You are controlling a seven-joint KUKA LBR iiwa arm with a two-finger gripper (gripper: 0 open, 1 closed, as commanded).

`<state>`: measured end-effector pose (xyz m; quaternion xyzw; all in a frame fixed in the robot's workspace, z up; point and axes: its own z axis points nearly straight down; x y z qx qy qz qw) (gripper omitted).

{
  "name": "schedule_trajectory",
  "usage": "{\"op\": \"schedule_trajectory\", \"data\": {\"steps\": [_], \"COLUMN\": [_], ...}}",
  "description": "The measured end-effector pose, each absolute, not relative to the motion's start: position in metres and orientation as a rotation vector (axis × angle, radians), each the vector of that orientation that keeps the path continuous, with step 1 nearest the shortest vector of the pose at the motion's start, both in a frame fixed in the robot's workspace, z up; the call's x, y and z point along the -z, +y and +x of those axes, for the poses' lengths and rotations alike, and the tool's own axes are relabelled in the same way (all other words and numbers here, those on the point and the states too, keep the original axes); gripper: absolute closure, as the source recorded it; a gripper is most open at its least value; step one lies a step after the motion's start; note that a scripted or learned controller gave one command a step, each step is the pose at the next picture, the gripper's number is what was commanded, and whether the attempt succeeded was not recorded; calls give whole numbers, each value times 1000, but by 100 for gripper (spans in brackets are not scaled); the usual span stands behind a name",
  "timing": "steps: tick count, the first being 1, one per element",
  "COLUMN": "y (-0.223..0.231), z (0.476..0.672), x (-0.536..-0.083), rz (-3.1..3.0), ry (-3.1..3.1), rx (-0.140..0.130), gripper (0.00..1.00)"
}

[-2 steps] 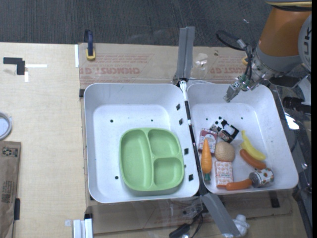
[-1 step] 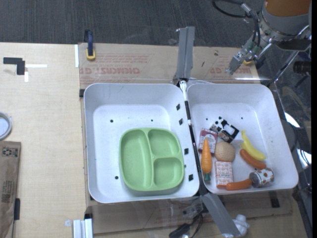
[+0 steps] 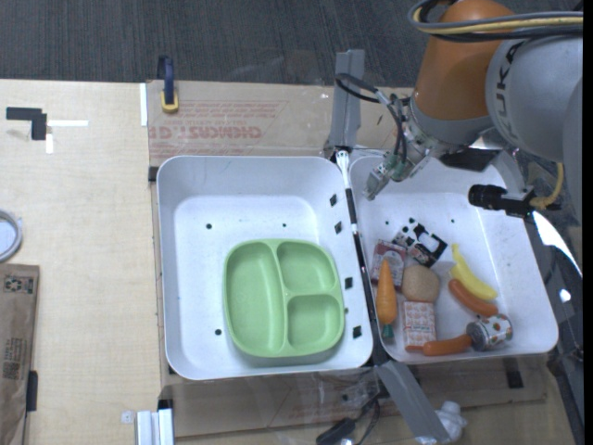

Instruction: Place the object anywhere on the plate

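Grey arm (image 3: 519,72) from the right, end effector (image 3: 378,182) angled down-left.

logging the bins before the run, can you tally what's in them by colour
Green: 1, the divided plate in the left bin
Orange: 3, a carrot, a sausage-like piece, another carrot
Yellow: 1, a banana
Tan: 1, a bread roll
Black and white: 1, a small piece
Mixed-colour packets and bits: 3, too small to name
Total: 10
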<state>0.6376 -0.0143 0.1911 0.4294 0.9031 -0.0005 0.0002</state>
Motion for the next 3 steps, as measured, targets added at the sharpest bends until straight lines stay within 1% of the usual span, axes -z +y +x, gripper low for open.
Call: {"op": "schedule_trajectory", "data": {"steps": [1, 2, 3], "y": [-66, -43, 13], "z": [648, 660, 618], "x": [-216, -294, -191], "rz": [1509, 1352, 1648], "ry": [2752, 2832, 2676], "rx": [1, 1, 3], "gripper": [100, 100, 100]}}
